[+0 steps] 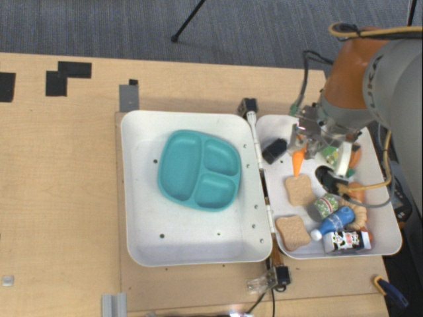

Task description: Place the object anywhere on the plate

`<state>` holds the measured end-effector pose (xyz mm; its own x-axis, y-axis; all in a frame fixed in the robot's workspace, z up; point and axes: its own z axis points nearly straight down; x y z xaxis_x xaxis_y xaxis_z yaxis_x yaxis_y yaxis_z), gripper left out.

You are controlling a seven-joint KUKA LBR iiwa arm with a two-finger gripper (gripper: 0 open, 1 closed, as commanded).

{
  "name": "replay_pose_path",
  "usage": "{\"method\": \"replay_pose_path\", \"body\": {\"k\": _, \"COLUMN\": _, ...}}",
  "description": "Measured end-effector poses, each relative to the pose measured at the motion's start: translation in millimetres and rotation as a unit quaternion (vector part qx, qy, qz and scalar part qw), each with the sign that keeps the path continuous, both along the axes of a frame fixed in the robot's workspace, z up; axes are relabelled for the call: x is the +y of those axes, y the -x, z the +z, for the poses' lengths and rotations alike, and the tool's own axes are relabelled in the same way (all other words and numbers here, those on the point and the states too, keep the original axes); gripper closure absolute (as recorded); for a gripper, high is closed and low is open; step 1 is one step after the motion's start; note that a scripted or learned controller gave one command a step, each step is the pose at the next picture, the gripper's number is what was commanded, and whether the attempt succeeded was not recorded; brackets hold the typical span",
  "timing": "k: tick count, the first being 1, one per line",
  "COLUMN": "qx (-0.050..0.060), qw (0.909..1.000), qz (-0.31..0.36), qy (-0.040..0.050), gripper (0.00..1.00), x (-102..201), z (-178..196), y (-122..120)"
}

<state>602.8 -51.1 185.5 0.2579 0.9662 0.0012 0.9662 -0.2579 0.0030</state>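
Note:
A teal divided plate (198, 169) lies in the left white bin (145, 243), with nothing on it. The right bin (390, 233) holds several small items. My gripper (309, 139) hangs low over the back of that bin, under the orange-banded wrist (347, 71). Just below the gripper sits a small orange carrot-like piece (297, 162), and a black object (274, 150) lies to its left. Whether the gripper touches either one is hidden by the wrist.
Toward the front of the right bin lie two bread slices (299, 189) (292, 232), a green can (324, 206), a blue bottle (337, 220) and a white-and-black carton (347, 241). A ridge (259, 170) separates the bins. The grey arm (396, 78) covers the back right.

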Motion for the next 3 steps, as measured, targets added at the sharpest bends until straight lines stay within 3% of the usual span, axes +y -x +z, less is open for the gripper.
{"method": "replay_pose_path", "body": {"k": 1, "qx": -0.003, "qw": 0.9975, "qz": -0.07, "qy": -0.0046, "gripper": 1.0, "x": 128, "z": 93, "y": -47}}
{"method": "replay_pose_path", "body": {"k": 2, "qx": 0.003, "qw": 0.9977, "qz": -0.068, "qy": -0.0018, "gripper": 1.0, "x": 201, "z": 55, "y": -25}}
{"method": "replay_pose_path", "body": {"k": 3, "qx": 0.002, "qw": 0.9975, "qz": -0.07, "qy": -0.0005, "gripper": 0.0, "x": 196, "z": 57, "y": -26}}
